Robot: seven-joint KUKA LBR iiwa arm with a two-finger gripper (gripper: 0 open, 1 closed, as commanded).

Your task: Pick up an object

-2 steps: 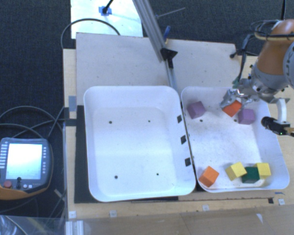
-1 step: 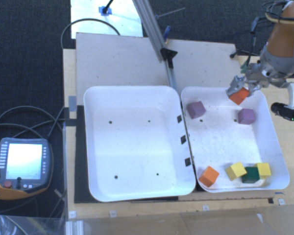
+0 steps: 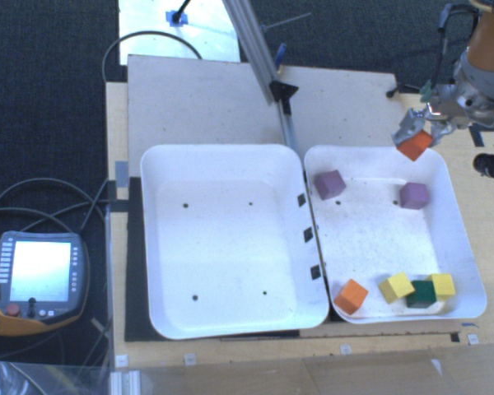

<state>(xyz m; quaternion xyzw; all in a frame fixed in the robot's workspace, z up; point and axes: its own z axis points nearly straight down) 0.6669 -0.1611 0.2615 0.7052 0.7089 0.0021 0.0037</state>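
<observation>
Now, operator, your pincer point(image 3: 417, 135) | closed on an orange-red block point(image 3: 414, 146) | upper right of frame, above the right bin's point(image 3: 465, 245) far rim.

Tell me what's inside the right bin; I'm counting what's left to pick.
In the right bin: two purple blocks, an orange block, two yellow blocks and a green block. The yellow blocks partly hide the green one. Another orange block sits in the gripper above the rim.
</observation>
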